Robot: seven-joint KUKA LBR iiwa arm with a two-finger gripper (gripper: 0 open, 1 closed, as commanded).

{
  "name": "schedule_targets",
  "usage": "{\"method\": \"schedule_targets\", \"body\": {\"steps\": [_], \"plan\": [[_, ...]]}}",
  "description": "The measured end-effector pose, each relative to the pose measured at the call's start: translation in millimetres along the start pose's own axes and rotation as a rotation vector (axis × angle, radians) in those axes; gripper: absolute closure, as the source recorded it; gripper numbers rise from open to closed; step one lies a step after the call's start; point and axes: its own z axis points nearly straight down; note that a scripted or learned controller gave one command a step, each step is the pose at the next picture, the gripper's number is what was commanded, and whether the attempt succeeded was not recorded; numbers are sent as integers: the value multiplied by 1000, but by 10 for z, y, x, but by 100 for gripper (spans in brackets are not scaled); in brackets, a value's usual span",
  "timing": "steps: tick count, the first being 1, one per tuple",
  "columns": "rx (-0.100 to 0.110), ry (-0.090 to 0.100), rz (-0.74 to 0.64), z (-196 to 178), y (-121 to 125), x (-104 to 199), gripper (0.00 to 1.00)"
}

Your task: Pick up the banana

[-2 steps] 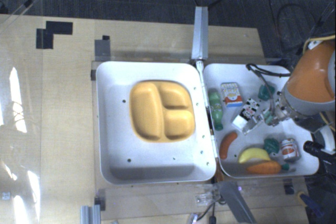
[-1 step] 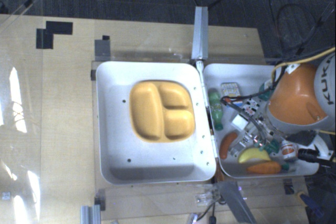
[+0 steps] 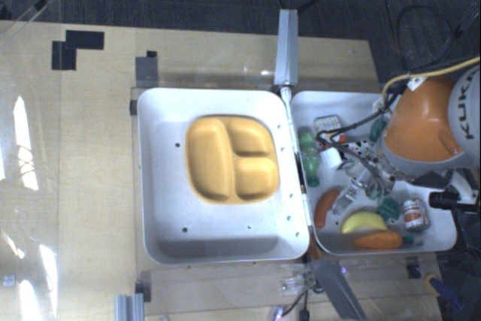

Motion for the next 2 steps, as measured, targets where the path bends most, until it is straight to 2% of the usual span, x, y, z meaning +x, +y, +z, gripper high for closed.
{"method": "schedule_targets", "body": {"steps": [1, 2], "plan": [[2, -7, -50, -5, -675, -21, 0], [1, -4, 376, 1, -640, 12, 0]]}}
